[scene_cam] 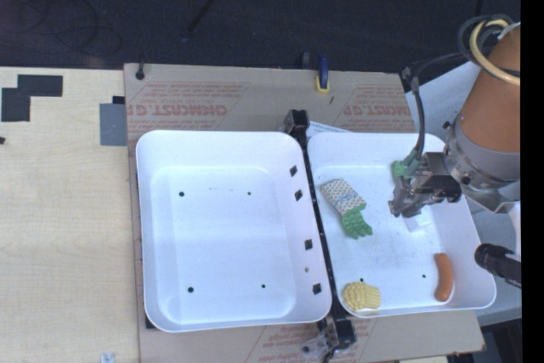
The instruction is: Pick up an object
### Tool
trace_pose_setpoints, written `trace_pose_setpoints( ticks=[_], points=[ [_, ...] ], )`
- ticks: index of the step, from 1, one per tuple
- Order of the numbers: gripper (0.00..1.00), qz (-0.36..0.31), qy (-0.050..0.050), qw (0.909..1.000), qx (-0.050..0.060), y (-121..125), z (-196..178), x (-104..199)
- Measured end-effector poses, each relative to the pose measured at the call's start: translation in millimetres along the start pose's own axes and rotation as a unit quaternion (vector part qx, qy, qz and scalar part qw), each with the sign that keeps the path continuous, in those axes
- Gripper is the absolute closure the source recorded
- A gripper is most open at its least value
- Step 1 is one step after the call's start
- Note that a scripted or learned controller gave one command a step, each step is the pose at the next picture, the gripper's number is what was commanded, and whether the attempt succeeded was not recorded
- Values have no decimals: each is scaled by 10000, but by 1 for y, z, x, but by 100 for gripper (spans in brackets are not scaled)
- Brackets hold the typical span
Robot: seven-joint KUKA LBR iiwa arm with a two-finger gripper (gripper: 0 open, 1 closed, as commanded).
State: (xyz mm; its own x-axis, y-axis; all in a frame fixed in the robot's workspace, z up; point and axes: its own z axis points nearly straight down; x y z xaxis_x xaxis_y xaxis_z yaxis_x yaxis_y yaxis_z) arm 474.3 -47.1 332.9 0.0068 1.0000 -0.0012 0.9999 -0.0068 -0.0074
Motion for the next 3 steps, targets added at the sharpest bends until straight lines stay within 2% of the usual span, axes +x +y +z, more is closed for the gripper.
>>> trace_pose_setpoints(
  ticks=[1, 2, 3],
  points=[
    [100, -64, 10, 10000, -76, 15, -97, 53],
    [100, -34, 2, 10000, 17, 0, -15, 56],
    [100, -43, 5, 10000, -59, 39, -79, 78]
  ],
)
